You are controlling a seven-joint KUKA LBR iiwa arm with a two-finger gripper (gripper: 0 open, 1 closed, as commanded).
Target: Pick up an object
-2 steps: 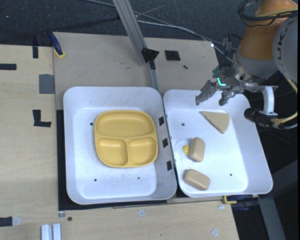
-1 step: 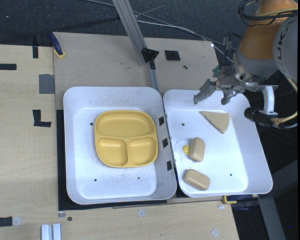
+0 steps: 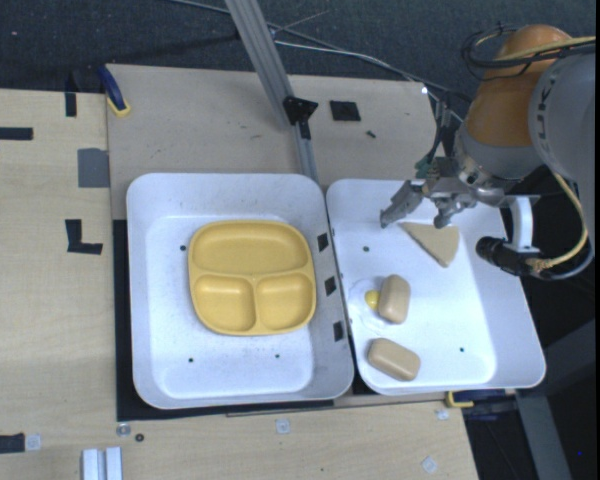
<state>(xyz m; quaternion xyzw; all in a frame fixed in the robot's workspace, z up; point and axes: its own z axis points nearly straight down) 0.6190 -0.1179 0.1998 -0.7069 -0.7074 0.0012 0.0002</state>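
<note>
- Single fixed view, set above the bench [image 3: 40, 268] and looking down at a slant.
- Far enough back to take in both white bins whole: left bin [image 3: 155, 268] at centre frame, right bin [image 3: 500, 338] at centre right.
- Bench top filling the left side and lower edge; dark floor along the top of the frame.
- Arm [image 3: 540, 88] entering from the upper right corner, cut off by the frame edge.
- Slanted metal pole [image 3: 260, 38] running from top centre down toward the gap between the bins.
</note>
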